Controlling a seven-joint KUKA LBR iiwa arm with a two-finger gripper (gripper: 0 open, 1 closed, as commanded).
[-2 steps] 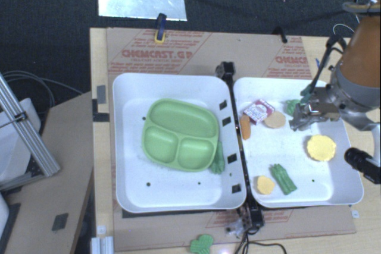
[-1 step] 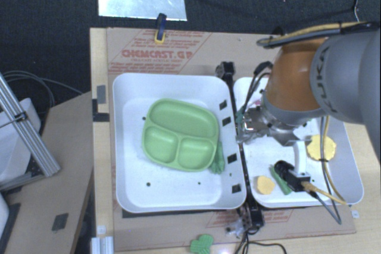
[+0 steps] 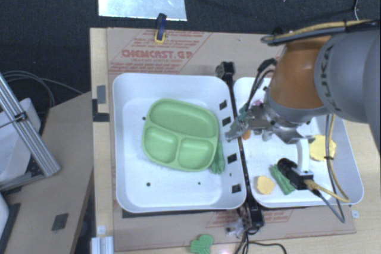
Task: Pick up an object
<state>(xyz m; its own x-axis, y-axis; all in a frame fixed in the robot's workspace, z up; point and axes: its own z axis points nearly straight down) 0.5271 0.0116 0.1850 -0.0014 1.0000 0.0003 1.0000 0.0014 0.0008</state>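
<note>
I see the arm [image 3: 309, 80] reaching in from the right over the right bin [image 3: 344, 180]. The gripper [image 3: 238, 131] hangs at that bin's left edge, right by the divider between the two bins. I can't tell if it's open or closed, and I see nothing held in it.

Left bin [image 3: 166, 190]: a green divided plate [image 3: 180, 134] lies flat near the middle, a bit toward the right wall. Its long axis runs left-right, dipping slightly toward the near right corner. The big compartment is on the far side and the two small ones are on the near side. A darker green piece [image 3: 218, 159] sits against the plate's near right edge, long axis running far-to-near, close to the right wall.

Right bin: a green stick [image 3: 277, 177] lies near the near edge, long axis diagonal, with its far end toward the left wall and its near end toward the right. An orange disc [image 3: 265, 185] sits just beside it, by the near left corner. A yellow piece [image 3: 318, 147] lies toward the right wall, partly hidden, so I can't read its shape or heading.

Gripper is closest to the plate's right edge, not touching it as far as I can see.
</note>
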